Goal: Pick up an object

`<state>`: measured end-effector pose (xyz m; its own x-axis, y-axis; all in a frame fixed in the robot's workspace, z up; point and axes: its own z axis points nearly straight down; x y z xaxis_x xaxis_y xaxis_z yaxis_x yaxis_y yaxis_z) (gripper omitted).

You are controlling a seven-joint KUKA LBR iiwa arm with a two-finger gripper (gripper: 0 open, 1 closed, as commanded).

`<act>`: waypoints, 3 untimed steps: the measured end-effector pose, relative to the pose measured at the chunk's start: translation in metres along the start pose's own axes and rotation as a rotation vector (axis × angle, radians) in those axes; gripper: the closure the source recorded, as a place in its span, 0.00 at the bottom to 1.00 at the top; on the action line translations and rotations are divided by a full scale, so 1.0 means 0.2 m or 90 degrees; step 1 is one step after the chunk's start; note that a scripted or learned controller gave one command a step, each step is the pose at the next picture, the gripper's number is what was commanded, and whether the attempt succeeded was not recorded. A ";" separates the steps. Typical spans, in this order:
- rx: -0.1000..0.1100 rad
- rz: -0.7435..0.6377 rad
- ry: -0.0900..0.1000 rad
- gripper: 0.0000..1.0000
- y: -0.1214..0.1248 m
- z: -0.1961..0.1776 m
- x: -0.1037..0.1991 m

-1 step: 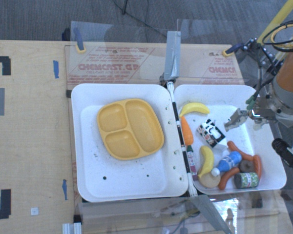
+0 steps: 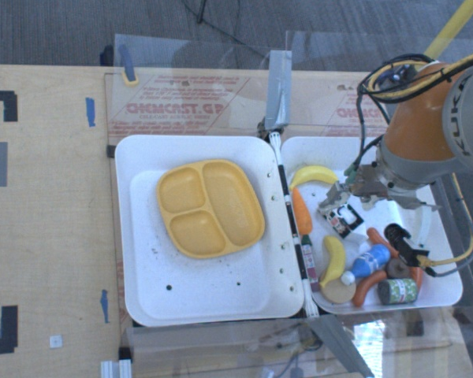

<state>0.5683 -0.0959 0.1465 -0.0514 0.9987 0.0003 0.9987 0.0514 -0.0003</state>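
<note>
Camera view: the pincer (image 2: pixel 340 211) hangs over the right bin (image 2: pixel 449 290), with the carrot (image 2: pixel 301 211) at its nine o'clock, one banana (image 2: pixel 314 176) at eleven and another banana (image 2: pixel 332 260) at six. Whether its fingers are spread or closed I cannot tell, and nothing shows between them. The blue bottle (image 2: pixel 369 261) and green can (image 2: pixel 399 291) crowd together at five o'clock. Picking well probably means choosing the carrot, which lies apart, and straddling its narrow width before descending. The yellow plate (image 2: pixel 210 208) sits in the left bin (image 2: pixel 142 290).
</note>
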 end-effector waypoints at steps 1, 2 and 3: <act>-0.008 -0.071 -0.007 0.00 0.02 0.28 -0.02; -0.010 -0.072 -0.005 1.00 0.03 0.23 -0.02; -0.001 -0.041 -0.001 1.00 0.24 -0.19 0.24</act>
<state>0.6131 -0.0458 0.1853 -0.1149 0.9934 -0.0007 0.9934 0.1149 0.0016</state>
